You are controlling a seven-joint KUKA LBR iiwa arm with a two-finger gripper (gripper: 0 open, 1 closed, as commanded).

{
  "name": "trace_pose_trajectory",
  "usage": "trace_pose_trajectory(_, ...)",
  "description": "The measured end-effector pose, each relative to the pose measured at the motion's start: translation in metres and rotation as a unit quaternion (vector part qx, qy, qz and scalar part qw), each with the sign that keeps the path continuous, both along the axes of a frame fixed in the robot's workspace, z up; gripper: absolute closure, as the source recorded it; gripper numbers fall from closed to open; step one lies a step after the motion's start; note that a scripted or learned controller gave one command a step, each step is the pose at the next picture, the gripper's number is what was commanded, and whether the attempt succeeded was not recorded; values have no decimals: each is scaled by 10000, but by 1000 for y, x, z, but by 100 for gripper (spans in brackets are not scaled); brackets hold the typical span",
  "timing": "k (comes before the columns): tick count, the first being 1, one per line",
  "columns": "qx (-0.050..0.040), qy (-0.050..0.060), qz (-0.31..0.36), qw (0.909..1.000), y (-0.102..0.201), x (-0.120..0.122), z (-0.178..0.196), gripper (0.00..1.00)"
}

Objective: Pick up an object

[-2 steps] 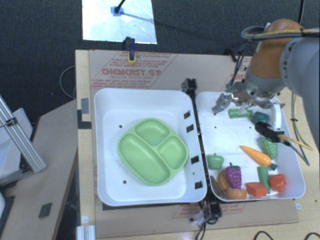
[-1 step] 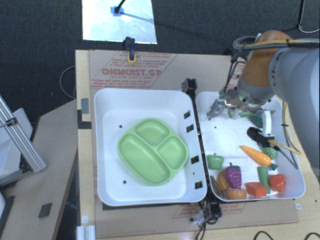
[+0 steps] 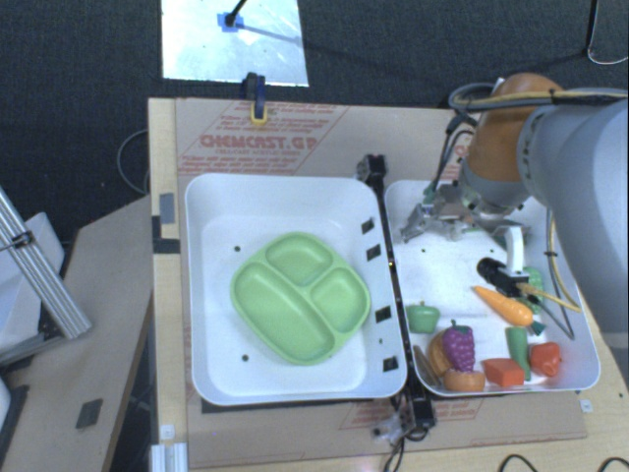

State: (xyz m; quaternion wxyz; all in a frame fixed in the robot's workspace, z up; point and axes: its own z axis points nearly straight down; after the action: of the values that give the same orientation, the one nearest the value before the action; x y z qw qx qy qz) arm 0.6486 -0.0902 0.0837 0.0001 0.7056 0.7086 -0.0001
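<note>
My gripper (image 3: 442, 230) hangs over the far left part of the right bin (image 3: 590, 362), open, with nothing between its fingers. Below it in the bin lie an orange carrot (image 3: 507, 307), a green pepper (image 3: 423, 317), purple grapes (image 3: 458, 346), a red block (image 3: 503, 371), a red tomato (image 3: 547, 359), a green piece (image 3: 517, 342) and orange pieces (image 3: 440, 358). The toys are crowded along the near side, apart from the gripper.
The left bin (image 3: 211, 224) holds a green divided plate (image 3: 300, 298). A black divider (image 3: 385, 264) runs between the bins. The grey arm with its orange band (image 3: 511, 136) crosses the right bin's far right corner.
</note>
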Motion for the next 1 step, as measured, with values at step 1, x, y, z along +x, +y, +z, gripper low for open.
trace_pose_trajectory(1,0,-23,5,10000,0,1,13,100)
